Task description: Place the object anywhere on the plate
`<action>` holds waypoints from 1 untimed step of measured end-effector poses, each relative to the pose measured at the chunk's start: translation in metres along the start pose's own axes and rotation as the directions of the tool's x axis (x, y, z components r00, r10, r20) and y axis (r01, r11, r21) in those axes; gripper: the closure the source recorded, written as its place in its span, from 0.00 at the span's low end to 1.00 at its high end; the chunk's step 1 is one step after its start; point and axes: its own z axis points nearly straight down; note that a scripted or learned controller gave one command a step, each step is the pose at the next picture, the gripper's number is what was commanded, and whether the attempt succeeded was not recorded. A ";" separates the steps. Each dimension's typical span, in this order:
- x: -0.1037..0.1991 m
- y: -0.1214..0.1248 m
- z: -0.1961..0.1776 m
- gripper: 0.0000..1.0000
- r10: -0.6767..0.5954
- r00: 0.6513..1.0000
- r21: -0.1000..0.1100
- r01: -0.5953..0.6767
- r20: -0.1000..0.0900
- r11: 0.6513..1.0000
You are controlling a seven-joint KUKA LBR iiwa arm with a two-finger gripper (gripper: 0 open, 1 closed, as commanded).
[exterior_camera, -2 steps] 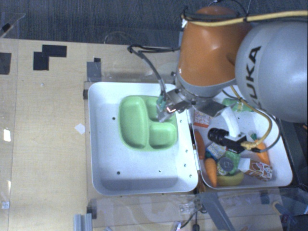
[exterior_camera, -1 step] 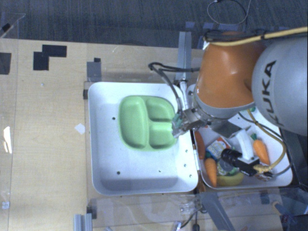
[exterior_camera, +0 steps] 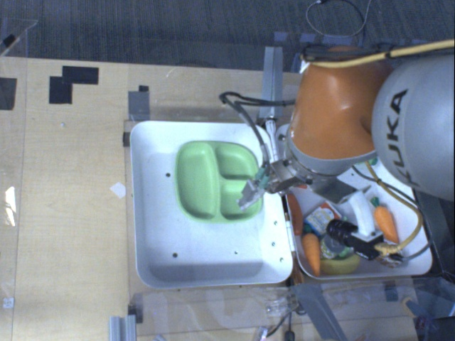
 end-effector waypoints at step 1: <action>0.000 0.002 -0.011 1.00 0.000 1.000 -0.005 0.000 0.000 1.000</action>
